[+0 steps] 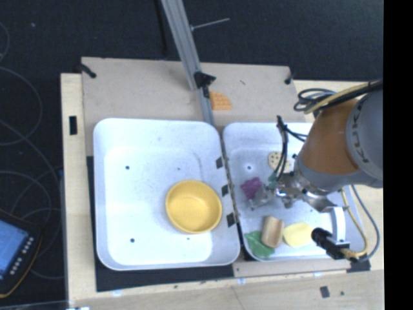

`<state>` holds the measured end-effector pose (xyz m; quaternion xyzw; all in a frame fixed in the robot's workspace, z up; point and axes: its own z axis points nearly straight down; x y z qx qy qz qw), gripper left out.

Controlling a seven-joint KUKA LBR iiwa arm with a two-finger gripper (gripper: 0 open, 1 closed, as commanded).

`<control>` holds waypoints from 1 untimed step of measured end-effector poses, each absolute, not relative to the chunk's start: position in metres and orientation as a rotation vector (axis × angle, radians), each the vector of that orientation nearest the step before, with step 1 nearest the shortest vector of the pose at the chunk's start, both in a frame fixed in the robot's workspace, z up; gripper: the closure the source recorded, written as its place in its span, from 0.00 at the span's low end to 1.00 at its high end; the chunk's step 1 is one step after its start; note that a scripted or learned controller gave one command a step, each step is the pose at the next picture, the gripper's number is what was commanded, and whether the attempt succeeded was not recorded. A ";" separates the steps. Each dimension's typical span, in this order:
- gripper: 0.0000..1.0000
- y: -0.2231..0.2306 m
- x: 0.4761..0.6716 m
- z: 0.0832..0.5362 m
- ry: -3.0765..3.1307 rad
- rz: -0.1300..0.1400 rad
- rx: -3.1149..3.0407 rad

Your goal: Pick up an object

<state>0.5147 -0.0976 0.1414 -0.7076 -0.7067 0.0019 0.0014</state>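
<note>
Two shallow white bins sit side by side on a pale bench (142,89) in the middle of the frame. The bin on the frame's left (122,154) holds a yellow bowl (193,206), upright, in its lower right part, near the wall it shares with its neighbour.

The bin on the frame's right (246,144) holds several small things. A purple lump (251,187) lies near its middle, toward its left wall. A pale disc with holes (275,159) lies above and to the right of the lump, partly hidden by the arm. Along the bin's lower edge a green piece (256,244) sits in the lower left corner, a wooden cylinder (271,231) rests against it, and a yellow lump (297,235) lies just right of the cylinder, touching it or nearly so.

The arm (329,144) enters from the right edge of the frame, its orange band above the right part of that bin. The gripper (263,197) is low over the bin's middle, just right of and slightly below the purple lump and above the wooden cylinder. Whether the gripper is released or clenched cannot be told from this angle, nor whether it touches the purple lump; nothing is seen held in it.

A grey metal rail (181,31) runs down at a slant from the top of the frame to the gap between the bins, with an orange patch (220,101) on the bench beside its lower end. A tablet (13,250) lies at the lower left edge of the frame
</note>
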 end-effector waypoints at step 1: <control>1.00 -0.098 0.518 0.155 -2.217 -0.007 -2.230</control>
